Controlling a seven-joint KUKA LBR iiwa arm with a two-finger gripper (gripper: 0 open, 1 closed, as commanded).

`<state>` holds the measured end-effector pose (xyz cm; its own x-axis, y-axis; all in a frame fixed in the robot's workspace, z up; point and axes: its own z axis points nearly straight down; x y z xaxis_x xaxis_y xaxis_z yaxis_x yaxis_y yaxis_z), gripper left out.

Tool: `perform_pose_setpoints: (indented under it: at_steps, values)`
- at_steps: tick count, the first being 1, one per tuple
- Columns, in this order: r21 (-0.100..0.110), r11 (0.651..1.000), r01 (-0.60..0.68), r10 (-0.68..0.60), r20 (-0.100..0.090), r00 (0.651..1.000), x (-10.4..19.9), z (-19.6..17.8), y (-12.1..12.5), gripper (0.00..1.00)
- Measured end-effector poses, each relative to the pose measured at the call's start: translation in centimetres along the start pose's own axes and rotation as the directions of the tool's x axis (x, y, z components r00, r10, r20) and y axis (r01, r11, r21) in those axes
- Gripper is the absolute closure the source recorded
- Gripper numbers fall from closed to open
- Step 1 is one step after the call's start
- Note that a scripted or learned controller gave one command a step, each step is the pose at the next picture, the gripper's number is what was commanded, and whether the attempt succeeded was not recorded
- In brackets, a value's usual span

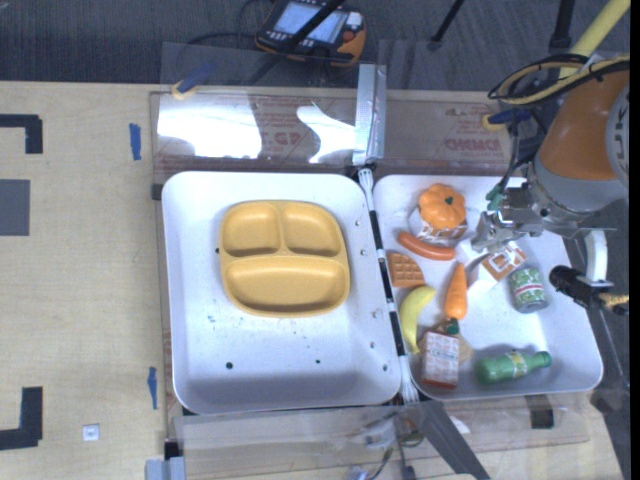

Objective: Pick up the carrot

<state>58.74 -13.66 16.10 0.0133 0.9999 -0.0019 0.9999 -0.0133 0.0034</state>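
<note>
The carrot (456, 290) is small and orange with a green stub at its lower end. It lies nearly upright in the picture, in the middle of the right bin (580, 328). My gripper (494, 226) hangs over the upper part of that bin, up and to the right of the carrot and apart from it. Nothing shows in its grasp. The grey arm with its orange band (585, 133) reaches in behind it from the right.
Around the carrot lie an orange pumpkin (442, 208), a sausage (427, 246), a waffle (405, 268), a yellow fruit (420, 313), a carton (440, 358), a green bottle (512, 365), a can (527, 288) and a small packet (503, 261). A yellow divided plate (285, 256) sits in the left bin (190, 298).
</note>
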Motion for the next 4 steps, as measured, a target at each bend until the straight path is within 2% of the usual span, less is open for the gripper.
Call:
perform_pose_setpoints:
  at_steps: [1,2,3,4]
  values:
    - [0.0,1.0,0.001,-0.001,0.0,1.0,0.0,0.0,0.0,0.0]
    - [-0.028,0.997,0.073,-0.073,0.009,0.997,1.9,4.9,-4.5,0.0]
    - [-0.04,0.997,0.069,-0.069,0.014,0.998,1.7,3.5,-4.2,1.0]
    - [-0.036,0.997,0.07,-0.069,0.014,0.998,1.7,3.7,-4.3,0.0]
